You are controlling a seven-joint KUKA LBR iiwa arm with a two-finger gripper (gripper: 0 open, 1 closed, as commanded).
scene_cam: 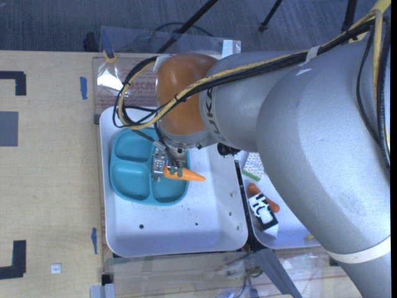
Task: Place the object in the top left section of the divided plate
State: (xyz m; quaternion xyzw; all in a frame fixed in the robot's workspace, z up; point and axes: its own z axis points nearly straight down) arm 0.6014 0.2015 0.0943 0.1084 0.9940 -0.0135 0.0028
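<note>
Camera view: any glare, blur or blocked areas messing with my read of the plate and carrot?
Camera view: lighting is even and soft. The arm is large and slightly soft-focused, hiding the right bin mostly and part of the blue divided plate. The orange carrot at the gripper is sharp. Plastic wrap behind the bins shows glare.

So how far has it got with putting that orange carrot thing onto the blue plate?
Partway, it seems. Done: the carrot has reached the blue divided plate in the left bin. In hand: the end effector sits at the carrot's thick end, seemingly gripping it, over the plate's right-hand side. Left: shifting it to the top left section and letting go.
</note>
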